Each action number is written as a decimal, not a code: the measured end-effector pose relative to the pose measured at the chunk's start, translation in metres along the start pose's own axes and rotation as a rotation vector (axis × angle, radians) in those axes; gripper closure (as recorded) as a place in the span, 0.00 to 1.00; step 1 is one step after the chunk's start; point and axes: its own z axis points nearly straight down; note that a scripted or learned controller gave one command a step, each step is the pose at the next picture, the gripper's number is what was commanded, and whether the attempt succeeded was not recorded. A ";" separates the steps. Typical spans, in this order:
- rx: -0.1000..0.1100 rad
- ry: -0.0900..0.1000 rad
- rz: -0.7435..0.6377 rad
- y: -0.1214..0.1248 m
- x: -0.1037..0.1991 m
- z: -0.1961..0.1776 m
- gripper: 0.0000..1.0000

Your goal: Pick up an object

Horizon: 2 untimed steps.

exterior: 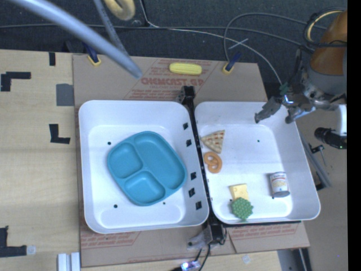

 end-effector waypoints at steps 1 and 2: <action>0.006 0.001 0.000 -0.005 0.001 0.065 0.00; 0.005 0.000 -0.001 -0.008 0.005 0.109 0.00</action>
